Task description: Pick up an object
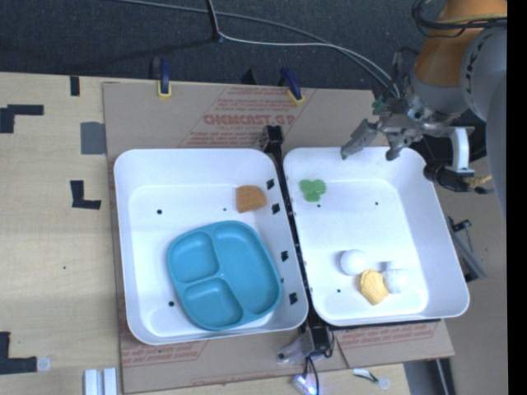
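Green object [312,189], small, flat, lobed; near right bin's [412,212] far-left corner

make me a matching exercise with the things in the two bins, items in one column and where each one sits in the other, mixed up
Items
1. blue divided plate
2. orange-brown piece
3. green piece
4. white ball

Places
A. right bin, far left corner, beside the divider
B. left bin, near half, filling most of the floor
C. right bin, near half, just left of the yellow piece
D. left bin, far right part, beyond the plate

Pairs: 1-B, 2-D, 3-A, 4-C
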{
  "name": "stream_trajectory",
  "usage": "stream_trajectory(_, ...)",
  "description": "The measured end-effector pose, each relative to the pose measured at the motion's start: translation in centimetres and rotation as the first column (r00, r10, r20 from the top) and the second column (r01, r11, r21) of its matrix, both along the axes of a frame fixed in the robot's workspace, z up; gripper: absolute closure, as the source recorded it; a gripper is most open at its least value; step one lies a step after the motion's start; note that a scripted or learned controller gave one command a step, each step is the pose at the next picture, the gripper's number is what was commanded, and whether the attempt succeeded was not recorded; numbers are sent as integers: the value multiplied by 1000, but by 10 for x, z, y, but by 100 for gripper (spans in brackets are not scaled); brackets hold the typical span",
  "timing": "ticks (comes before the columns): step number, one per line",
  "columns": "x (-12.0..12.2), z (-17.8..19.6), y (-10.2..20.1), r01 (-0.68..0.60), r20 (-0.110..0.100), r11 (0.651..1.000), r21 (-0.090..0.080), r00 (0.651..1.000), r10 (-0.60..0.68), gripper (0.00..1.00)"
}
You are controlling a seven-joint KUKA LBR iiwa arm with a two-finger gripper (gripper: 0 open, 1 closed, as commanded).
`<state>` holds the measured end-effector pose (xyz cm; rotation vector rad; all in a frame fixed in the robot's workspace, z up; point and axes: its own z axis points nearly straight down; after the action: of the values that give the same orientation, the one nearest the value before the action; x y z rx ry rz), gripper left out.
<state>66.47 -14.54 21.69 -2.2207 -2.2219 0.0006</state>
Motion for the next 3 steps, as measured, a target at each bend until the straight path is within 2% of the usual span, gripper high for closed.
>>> stream_trajectory(3, 0, 0, 0, 0, 0, 1000, 0, 1000, 0, 0)
